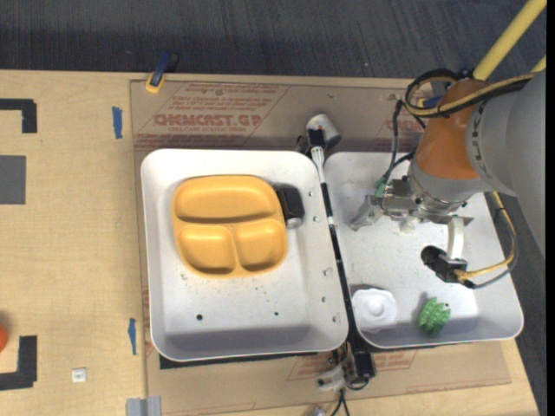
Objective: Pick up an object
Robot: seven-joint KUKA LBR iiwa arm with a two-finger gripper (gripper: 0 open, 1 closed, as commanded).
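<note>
Nothing picked up yet. Candidates in the shallow white right bin (486, 323): white round plastic bottle-like piece (375, 307) at its near-left corner, green knobbly toy (434, 315) just right of that. Yellow three-compartment plastic tray (231, 224) w/ small black block (290, 203) sits left of that bin. Gripper (414, 208) hangs over the bin's far part, well apart from both; claw state can't tell, wrist hides it. Approach, grasp, lift all remain.
</note>
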